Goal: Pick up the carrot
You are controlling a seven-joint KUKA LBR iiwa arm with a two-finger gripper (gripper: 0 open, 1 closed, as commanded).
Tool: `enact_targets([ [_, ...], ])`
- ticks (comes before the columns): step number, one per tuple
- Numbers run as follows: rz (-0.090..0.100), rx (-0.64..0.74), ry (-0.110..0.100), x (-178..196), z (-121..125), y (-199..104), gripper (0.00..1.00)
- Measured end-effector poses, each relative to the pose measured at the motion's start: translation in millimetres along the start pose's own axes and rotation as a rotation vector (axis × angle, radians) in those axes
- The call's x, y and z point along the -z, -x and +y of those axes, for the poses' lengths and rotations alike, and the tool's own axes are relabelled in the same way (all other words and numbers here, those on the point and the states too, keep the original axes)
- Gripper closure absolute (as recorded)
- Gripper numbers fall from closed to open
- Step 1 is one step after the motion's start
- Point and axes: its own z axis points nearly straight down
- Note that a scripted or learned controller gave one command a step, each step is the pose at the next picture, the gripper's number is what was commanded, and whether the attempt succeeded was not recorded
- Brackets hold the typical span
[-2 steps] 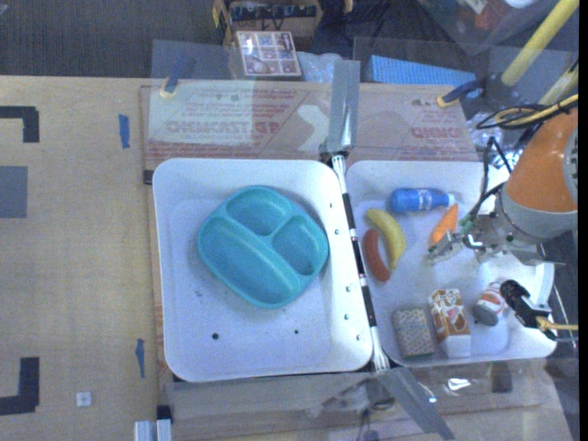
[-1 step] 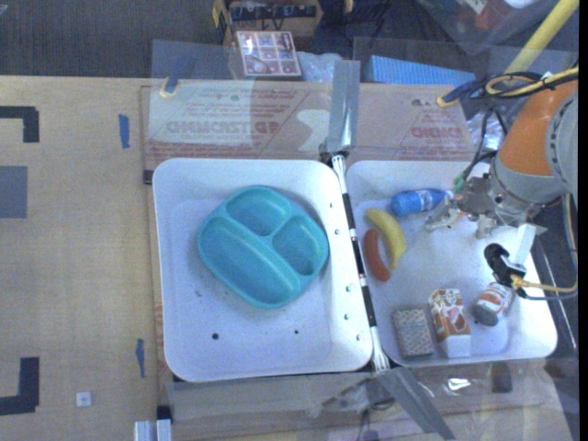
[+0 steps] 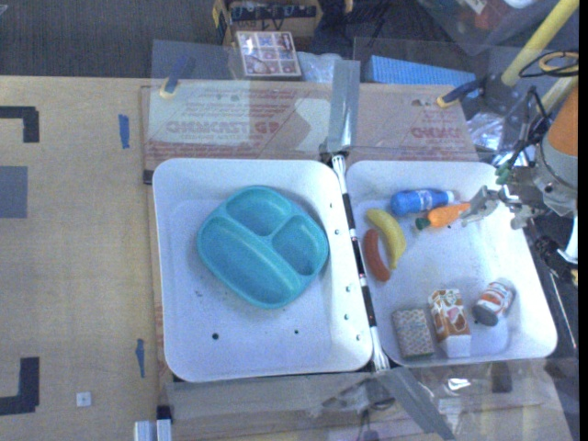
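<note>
While the arm (image 3: 559,159) reaches in low over the right bin (image 3: 528,274), its claw (image 3: 478,209) grips the carrot (image 3: 446,215) beside the blue bottle (image 3: 419,200).

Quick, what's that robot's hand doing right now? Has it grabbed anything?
Hand: at the carrot's right end in the right bin; open, shut or holding cannot be told.

Teal plastic divided plate (image 3: 264,244) in white shallow left bin (image 3: 175,274). White right bin (image 3: 537,333) contains orange tapered carrot (image 3: 445,215), yellow curved banana (image 3: 390,234), blue bottle (image 3: 418,200), reddish-brown sausage (image 3: 376,254).
</note>
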Motion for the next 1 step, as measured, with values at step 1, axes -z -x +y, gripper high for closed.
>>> enact_targets([
  [1, 0.0, -0.109, 0.014, -62.0, 45.9, -11.1, 0.0],
])
